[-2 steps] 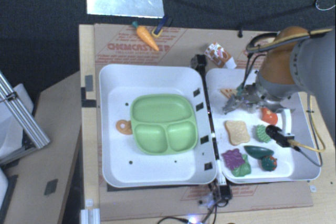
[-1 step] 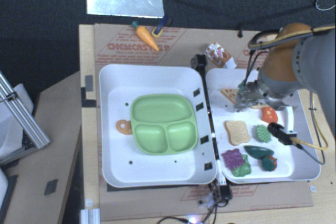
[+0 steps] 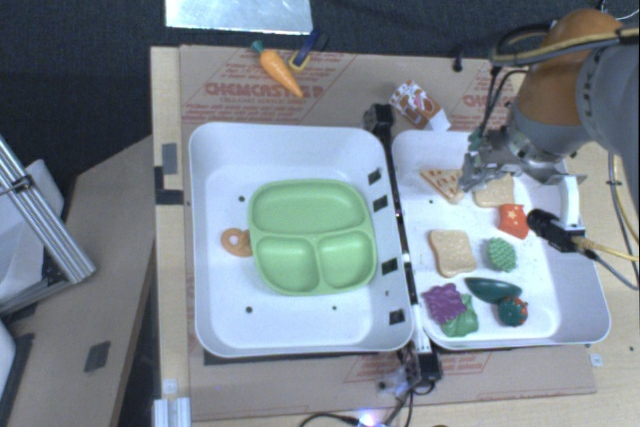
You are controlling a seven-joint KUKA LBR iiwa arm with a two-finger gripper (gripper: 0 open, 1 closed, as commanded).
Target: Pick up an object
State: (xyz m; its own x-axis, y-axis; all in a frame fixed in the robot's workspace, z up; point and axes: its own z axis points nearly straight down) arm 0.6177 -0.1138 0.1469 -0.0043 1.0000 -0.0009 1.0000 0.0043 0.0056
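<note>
The purple grapes [image 3: 449, 305] lie untouched while the pincer [image 3: 478, 170], grip state unclear, hovers over the pizza slice [image 3: 441, 182]; nothing lifted.

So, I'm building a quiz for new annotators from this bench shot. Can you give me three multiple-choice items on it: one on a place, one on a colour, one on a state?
1. Where is the pretzel?
A. In the left bin, beside the divided plate
B. In the right bin
C. On the cardboard behind the bins

2. What colour is the divided plate?
A. Blue
B. Green
C. Red

3. Where is the gripper now?
A. Over the divided plate
B. Above the carrot
C. Low over the right bin's far end

Key:
1 A, it lies on the left bin's floor by the plate's left edge.
2 B, it is light green.
3 C, it is by the cracker wedge in the right bin.
</note>
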